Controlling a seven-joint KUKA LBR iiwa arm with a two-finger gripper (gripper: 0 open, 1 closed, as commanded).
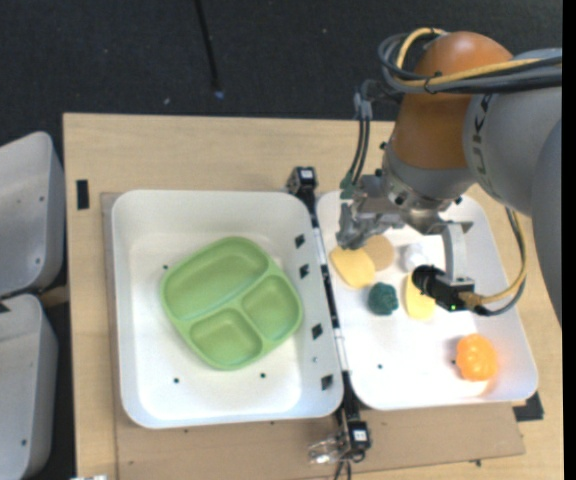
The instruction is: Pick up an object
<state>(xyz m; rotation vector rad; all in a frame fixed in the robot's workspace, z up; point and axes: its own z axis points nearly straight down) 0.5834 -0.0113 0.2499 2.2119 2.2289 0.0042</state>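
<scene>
Orange fruit-like toy (476, 357) sits nearest, by the front right corner of the right bin (408, 383), well apart from the rest. Further in, toward the bin's middle, a dark green lump (382, 297) lies just beside a pale yellow piece (418, 303), which is partly under a black fitting with a small green light. Next back, close to the bin's left wall, a yellow rounded toy (351, 266) touches a tan block (378, 251); a small white item (409, 258) lies just right of the block.

Gripper (360, 226) hangs over the back left part of the right bin, right above that yellow-and-tan pair. Its fingers cannot be made out under the wrist, so whether they are spread or closed cannot be told, and nothing is visibly held. Left bin (138, 388) carries a green divided plate (232, 301), not near the arm.

Judged step: descent onto the yellow toy or tan block. To do it well, the arm should centre on one piece only, since the two touch and a straddling grasp likely squeezes both out. The bin wall is close on the left, so finger clearance there matters. The lone orange toy looks an easier target if this fails.
</scene>
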